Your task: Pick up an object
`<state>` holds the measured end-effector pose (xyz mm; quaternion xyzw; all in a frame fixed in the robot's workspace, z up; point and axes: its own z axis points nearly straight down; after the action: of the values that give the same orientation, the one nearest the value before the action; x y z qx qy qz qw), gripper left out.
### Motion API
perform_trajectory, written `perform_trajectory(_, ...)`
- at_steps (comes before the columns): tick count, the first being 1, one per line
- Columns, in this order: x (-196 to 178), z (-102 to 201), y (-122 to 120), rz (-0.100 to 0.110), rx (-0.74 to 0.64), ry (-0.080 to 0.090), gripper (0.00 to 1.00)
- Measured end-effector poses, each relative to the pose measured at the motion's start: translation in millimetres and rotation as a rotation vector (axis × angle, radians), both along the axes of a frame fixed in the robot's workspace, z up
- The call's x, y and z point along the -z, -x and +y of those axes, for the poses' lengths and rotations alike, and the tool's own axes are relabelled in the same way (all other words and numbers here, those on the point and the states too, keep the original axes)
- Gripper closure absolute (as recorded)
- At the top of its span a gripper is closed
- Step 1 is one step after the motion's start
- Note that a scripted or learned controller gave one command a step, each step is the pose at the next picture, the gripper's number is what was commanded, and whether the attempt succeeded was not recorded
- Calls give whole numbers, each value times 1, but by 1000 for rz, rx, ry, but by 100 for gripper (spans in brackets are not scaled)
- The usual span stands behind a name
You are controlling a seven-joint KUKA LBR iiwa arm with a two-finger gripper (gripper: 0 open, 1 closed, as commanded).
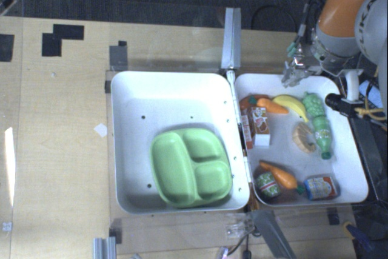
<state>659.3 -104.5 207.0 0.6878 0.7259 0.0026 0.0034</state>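
Gripper of the grey arm with the orange band is hovering over the far edge of the right shallow white bin, tilted down toward the clutter; whether it is open or closed I cannot tell, and nothing is visibly held in it. Candidates for the pick are all lying in that right bin: a curved yellow banana just near of the gripper, an orange carrot touching the banana's left end, a small red-and-white carton, a clear green plastic bottle lying on its side, a pale round bread-like piece, a second orange carrot, a dark round jar and a small can with a red-and-blue label at the near edge. In the left white bin a light green sectioned plastic tray is resting alone, well apart from the arm.

Judging from this, the banana looks like the closest target. Doing the step well probably means coming straight down over its thick middle, closing across the narrow width, and avoiding the carrot pressed against it, since nudging the pile could roll the bottle or push the banana away.
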Motion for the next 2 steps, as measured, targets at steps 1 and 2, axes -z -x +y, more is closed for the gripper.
perform_trajectory(1,119,-12,-7,-1,80,0,100)
perform_trajectory(2,-11,32,63,1,150,-2,100)
